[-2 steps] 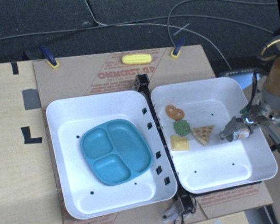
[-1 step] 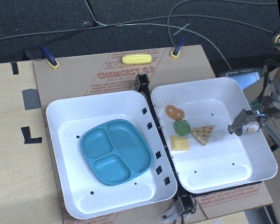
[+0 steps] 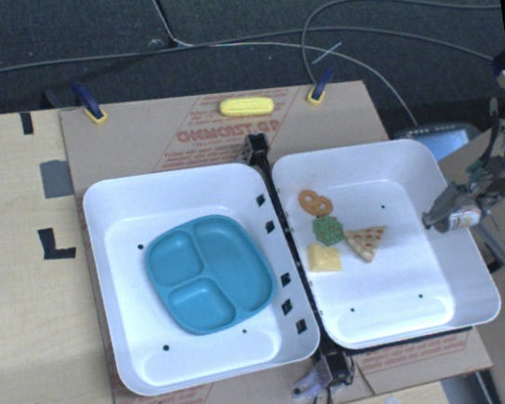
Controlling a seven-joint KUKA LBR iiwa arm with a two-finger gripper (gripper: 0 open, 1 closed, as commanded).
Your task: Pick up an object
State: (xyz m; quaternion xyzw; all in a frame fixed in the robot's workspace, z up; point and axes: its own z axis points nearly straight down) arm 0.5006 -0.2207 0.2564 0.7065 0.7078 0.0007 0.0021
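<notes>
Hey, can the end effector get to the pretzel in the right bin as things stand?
Probably yes. The end effector sits at the right bin's right rim, and the pretzel lies uncovered near the left wall, with bare bin floor between them.

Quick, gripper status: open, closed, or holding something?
Gripper: cannot be told; it sits at the right bin's right rim, apart from the food pieces.
</notes>
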